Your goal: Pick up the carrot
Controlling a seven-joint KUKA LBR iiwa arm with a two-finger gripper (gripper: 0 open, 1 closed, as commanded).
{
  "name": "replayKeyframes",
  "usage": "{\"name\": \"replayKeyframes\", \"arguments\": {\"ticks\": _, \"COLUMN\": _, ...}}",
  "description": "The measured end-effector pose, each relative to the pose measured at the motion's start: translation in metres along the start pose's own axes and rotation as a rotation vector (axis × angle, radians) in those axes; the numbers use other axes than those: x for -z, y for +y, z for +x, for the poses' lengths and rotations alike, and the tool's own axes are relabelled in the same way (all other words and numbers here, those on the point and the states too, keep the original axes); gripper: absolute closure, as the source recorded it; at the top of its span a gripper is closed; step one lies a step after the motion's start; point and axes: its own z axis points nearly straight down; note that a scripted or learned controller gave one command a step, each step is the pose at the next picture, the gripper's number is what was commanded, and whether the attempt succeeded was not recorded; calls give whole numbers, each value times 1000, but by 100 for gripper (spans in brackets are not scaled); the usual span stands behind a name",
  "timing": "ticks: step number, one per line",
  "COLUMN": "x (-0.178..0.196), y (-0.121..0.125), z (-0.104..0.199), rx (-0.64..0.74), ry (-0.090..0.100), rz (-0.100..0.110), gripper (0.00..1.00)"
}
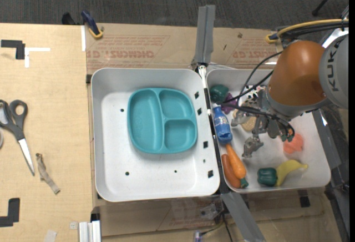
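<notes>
1 carrot [234, 164] lies beside 1 bottle [221, 124] (gripper [252, 146] state unclear).

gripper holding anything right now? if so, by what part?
Nothing held. The gripper hangs over bare bin floor in the right bin; the carrot lies apart from it by the bin's left wall.

We see a robotics lab: grey arm [310, 77] with orange band over a desk [44, 124] holding two white bins [102, 141], cardboard [138, 46] taped beneath, scissors [16, 130] lying nearby, black tape markers [14, 48], loose cables [308, 27].
</notes>
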Motion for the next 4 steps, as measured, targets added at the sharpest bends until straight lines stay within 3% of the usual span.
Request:
{"name": "replayKeyframes", "arguments": {"ticks": 1, "x": 0, "y": -2, "z": 53, "rx": 152, "ry": 1, "rz": 0, "gripper": 0}}
{"name": "replayKeyframes", "arguments": {"ticks": 2, "x": -1, "y": 11, "z": 67, "rx": 180, "ry": 2, "rz": 0, "gripper": 0}}
{"name": "replayKeyframes", "arguments": {"ticks": 3, "x": 9, "y": 11, "z": 65, "rx": 182, "ry": -1, "rz": 1, "gripper": 100}}
{"name": "replayKeyframes", "arguments": {"ticks": 4, "x": 9, "y": 11, "z": 66, "rx": 182, "ry": -1, "rz": 1, "gripper": 0}}
